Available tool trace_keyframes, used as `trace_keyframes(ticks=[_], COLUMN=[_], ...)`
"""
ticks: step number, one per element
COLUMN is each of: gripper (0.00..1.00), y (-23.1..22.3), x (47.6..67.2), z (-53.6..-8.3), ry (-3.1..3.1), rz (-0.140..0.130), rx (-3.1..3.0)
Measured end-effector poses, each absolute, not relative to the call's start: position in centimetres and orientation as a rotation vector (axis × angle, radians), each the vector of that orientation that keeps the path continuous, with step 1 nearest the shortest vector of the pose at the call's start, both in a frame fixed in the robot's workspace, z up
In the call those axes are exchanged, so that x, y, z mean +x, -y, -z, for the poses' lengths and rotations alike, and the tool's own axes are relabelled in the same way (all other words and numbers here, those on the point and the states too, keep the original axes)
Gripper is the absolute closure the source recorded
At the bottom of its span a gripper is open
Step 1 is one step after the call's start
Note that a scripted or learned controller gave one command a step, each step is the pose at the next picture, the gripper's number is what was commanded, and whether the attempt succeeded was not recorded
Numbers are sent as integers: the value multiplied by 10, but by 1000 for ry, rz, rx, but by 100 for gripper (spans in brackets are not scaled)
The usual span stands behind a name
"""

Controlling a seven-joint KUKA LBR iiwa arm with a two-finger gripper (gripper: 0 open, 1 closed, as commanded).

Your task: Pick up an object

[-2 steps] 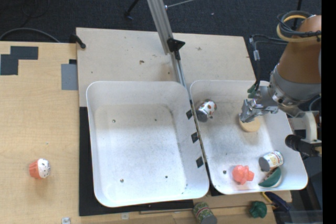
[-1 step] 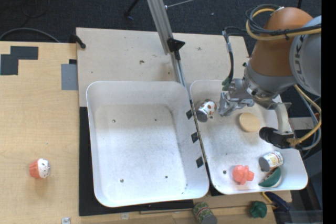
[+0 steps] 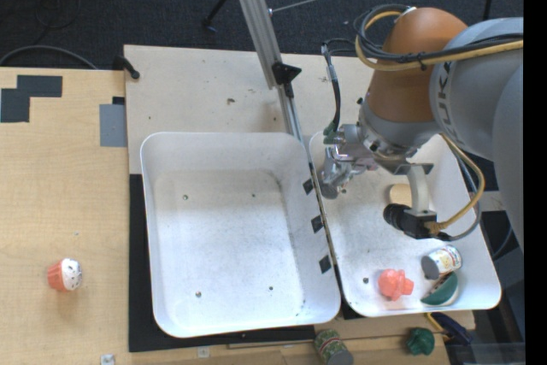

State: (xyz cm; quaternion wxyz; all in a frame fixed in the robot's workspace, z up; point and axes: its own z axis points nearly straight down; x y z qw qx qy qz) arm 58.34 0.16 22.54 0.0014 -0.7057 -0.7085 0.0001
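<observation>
1. An orange-and-white small toy lies on the wooden surface, far to the left of the pincer and lower in the view, outside both bins.
2. The left bin sits just left of the pincer; its white floor carries only dark specks.
3. A slanted metal rail runs from the top of the view down to the seam between the bins, ending just up and left of the pincer.
4. The pincer hangs over the near-left part of the right bin, close to the dividing wall. Nothing shows between its fingers, and how wide they stand cannot be told from this angle.
5. A pink object lies on the right bin's floor, below and slightly right of the pincer, well apart from it.
6. A small tin can with a pale label lies further right of the pincer and lower, just above a teal bowl-like piece.
7. The grey arm with its orange band rises up and right of the pincer.
</observation>
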Motion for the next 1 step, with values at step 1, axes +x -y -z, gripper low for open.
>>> trace_keyframes(ticks=[1], gripper=[100], y=[-58], x=[603], z=[-218], ry=[2225], rz=[-1], rx=[-2215])
